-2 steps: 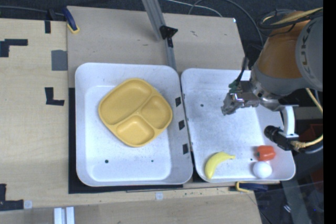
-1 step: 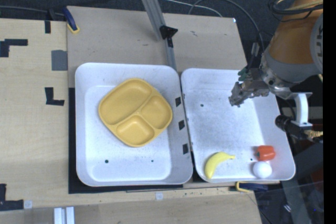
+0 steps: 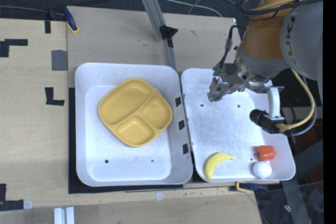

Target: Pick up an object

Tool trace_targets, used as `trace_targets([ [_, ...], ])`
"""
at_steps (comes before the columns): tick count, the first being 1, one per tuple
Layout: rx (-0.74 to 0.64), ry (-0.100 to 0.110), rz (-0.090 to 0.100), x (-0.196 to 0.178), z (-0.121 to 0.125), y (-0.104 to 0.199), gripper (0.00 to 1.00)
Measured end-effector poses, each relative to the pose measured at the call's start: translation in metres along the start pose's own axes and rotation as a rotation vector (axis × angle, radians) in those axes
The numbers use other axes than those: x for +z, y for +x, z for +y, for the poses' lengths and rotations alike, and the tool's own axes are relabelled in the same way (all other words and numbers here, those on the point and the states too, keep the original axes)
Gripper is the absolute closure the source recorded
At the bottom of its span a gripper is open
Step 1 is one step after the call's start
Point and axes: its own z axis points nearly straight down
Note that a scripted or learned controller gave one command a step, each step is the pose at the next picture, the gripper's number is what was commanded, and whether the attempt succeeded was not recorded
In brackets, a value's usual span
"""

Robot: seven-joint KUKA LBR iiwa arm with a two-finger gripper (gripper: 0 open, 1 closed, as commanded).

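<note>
Hovering over the right bin's far bare half, pincer points down; its opening cannot be told, nothing visibly gripped. Targets sit at the near edge, well apart from it: banana, curved, long axis running roughly left-right; white ball just beside an orange piece. Banana lies nearest, toward the near edge. All look smooth, plastic. Left bin holds a yellow tray, three compartments, glossy.

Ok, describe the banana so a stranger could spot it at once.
Take the right-hand white bin of the two. Along its near edge lie three small things; the banana is the leftmost. It is yellow and curved, while the ball is white and round and the orange piece is blocky.
</note>
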Motion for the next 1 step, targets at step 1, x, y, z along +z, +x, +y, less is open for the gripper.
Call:
trace_targets([
  [1, -0.001, -0.002, 0.001, -0.0051, 0.0243, 0.0502, 1.0],
])
